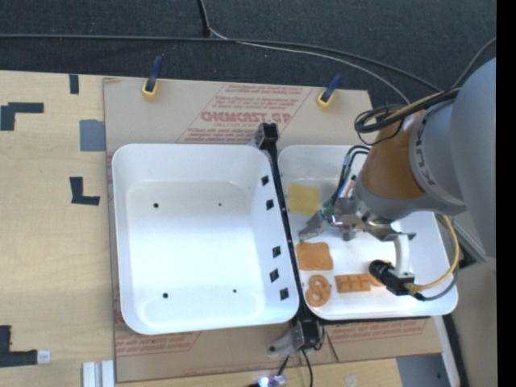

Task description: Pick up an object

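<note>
Lying in the right bin (419, 301), four small food-shaped items make up the candidates for picking: a pale yellow, roughly square slab like a cheese slice (304, 197) toward the far side; an orange-brown, rounded square like toast (314, 256) nearer the divider; a twisted, knotted brown pretzel (318, 290) at the near corner; and a flat, orange, rectangular cracker-like piece (352, 284) with faint surface marks just beside the pretzel. None carries legible writing. The gripper (318, 224) hangs low between the cheese slice and the toast, its metallic tips close to the divider; whether its jaws are spread or pressed together cannot be told, and no item is seen between them. Above it rises the wrist with its smooth orange band (389, 168) and the grey arm casing (459, 151), with dark cables looped alongside and a black fitting with a yellow cable at the near side. The left bin (129, 216) is a shallow, glossy white tray with rounded corners and four small dark dots on its floor. A black strip (276, 216) with clips joins the two bins. Both rest on a brown cardboard sheet (201, 111) printed in red; "CHEMCAST" is readable, the smaller lines are not. Two yellow-tipped clamps (150, 85) hold its far edge. The wooden benchtop (48, 240) bears dark tape marks.
</note>
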Controlling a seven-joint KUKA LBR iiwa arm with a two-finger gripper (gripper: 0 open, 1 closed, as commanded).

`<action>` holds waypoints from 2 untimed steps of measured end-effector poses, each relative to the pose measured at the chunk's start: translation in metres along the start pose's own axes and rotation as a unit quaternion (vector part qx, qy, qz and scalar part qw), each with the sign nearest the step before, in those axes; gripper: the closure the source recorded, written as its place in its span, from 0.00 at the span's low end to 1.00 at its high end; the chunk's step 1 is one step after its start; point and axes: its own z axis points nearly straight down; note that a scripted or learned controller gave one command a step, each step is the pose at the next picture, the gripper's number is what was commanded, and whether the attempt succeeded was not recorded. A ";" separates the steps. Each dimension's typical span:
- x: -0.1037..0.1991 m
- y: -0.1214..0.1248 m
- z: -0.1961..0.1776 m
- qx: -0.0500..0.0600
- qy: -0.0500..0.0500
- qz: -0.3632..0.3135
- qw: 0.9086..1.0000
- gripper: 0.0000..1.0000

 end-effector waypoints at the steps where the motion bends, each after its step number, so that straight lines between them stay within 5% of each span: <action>1: -0.001 -0.038 0.002 0.002 0.001 0.001 1.000 0.00; 2: 0.000 -0.037 -0.008 0.002 0.002 0.000 1.000 1.00</action>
